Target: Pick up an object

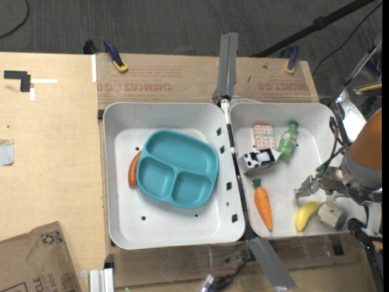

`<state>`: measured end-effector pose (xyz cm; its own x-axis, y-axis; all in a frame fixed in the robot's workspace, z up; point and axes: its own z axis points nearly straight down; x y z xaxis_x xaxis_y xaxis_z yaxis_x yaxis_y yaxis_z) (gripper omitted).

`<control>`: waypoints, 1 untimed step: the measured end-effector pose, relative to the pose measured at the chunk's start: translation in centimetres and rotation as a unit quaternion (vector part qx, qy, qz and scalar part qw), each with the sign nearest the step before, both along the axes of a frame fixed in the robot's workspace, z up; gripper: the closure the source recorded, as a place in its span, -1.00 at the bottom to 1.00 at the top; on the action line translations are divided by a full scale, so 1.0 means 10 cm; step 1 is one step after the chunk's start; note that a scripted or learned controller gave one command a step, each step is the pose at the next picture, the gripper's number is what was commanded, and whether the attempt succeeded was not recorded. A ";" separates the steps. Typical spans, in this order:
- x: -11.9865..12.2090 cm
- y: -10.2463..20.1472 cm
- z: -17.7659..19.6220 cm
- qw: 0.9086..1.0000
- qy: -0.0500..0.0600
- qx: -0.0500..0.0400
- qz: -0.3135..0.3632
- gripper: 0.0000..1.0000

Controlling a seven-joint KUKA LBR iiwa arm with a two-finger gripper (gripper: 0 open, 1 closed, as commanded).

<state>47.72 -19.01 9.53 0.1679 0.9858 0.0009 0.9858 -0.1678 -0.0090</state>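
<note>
Pale plywood makes up the bench, with dark carpet beyond it and a sheet of printed brown cardboard under the far edge of two shallow white plastic bins.

Seen from above, the left bin holds a teal moulded plastic plate with three compartments, lying flat. An orange sausage-shaped toy lies just beside the plate's left rim, partly tucked under it.

More things sit in the right bin. Near the far wall lies a small pink-and-white printed packet, and just beside it a green plastic toy bottle, tilted. A black-and-white cow-patterned toy lies just below the packet. Toward the near wall are an orange toy carrot with a green top and a smooth yellow toy banana — well apart from each other.

At the bin's right side, the metal claw hangs above the banana, beside a pale cylindrical part. Whether it is open or closed I cannot tell — nothing shows between its tips.
</note>
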 end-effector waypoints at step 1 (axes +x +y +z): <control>0.00 0.33 -0.06 0.981 -0.002 0.001 0.194 -1.00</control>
<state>47.72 -15.71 8.88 -0.2201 0.9755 0.0029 0.9755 0.2201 -0.0043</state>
